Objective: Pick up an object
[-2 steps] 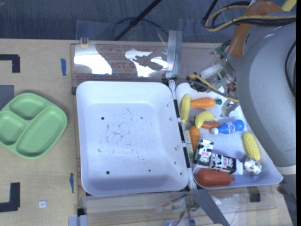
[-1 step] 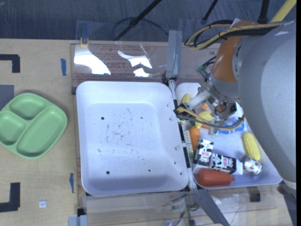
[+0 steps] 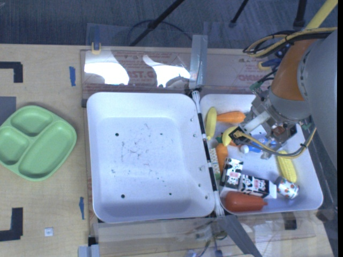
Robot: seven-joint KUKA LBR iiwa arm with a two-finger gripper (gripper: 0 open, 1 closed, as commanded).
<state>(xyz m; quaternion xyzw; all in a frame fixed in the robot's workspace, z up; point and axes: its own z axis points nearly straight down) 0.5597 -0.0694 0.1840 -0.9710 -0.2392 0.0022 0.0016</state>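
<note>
No text can be read; the reddish print on the cardboard strip is too blurred.

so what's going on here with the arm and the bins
The arm's gripper hangs low over the right bin, above a banana, a carrot, a corn cob and a black-and-white box. It shows nothing in its grasp, so no pick looks done yet.

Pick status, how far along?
Done: the grey arm's gripper is down over the right white bin. In hand: nothing visibly gripped. Left: the grasp and lift; the yellow corn cob, orange carrot and black-and-white patterned box lie on the bin floor.
</note>
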